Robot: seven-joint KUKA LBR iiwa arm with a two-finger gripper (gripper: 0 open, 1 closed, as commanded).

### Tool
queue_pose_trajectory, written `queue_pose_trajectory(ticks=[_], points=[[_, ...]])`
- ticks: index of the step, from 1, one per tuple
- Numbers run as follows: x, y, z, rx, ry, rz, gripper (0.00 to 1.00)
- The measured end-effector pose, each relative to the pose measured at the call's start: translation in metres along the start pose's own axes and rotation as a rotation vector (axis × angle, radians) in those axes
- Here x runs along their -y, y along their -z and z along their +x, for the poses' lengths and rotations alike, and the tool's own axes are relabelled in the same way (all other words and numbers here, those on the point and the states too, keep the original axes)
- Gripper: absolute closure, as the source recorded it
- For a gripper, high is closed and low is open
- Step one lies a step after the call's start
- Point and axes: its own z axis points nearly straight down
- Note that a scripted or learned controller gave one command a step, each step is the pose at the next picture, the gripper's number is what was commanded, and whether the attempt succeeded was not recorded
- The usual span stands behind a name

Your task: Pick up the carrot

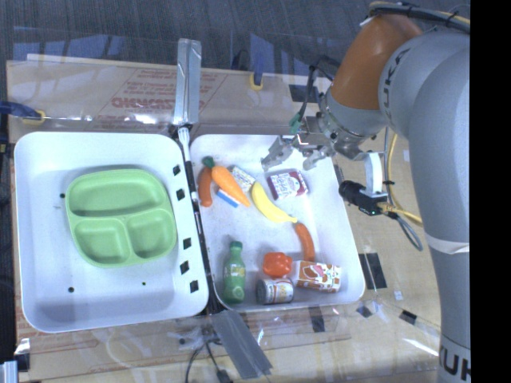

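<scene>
Two white bins sit side by side on my bench; the right bin (345,214) holds the carrot (230,183) at its 10 o'clock area, lying against a banana (270,203). I see the gripper (297,152) at the bin's 12 o'clock edge, fingers spread, pinching nothing, well apart from the carrot.
</scene>
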Motion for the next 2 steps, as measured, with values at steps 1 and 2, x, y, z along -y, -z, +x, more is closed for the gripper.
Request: queue_pose_trajectory(ticks=[1, 2], points=[[-0.0006, -0.1084, 0.057, 0.001, 0.046, 0.0, 0.0], [-0.005, -0.1151, 0.0592, 0.001, 0.274, -0.003, 0.0]])
